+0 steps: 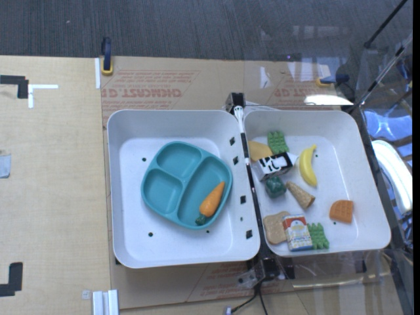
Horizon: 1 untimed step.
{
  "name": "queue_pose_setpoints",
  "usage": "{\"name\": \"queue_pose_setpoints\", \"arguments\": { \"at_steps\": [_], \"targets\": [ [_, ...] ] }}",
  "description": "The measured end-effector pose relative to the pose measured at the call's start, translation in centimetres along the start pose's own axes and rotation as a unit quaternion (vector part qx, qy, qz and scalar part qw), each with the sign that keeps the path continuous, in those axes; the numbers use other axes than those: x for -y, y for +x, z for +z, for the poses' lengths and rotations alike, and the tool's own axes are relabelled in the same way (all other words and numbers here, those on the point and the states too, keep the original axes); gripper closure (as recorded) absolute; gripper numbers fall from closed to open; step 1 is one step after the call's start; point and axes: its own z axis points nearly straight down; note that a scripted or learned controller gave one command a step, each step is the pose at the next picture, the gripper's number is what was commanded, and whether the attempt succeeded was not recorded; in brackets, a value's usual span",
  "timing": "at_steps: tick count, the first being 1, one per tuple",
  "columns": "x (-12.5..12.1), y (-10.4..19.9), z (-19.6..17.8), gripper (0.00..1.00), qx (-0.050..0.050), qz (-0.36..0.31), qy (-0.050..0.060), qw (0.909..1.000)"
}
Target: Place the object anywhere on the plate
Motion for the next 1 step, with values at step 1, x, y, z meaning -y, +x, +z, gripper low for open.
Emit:
{"name": "queue_pose_setpoints", "arguments": {
  "at_steps": [1],
  "targets": [
    [0.02, 0.03, 0.04, 1.0, 0.0, 0.002, 0.0, 1.0]
  ]
}}
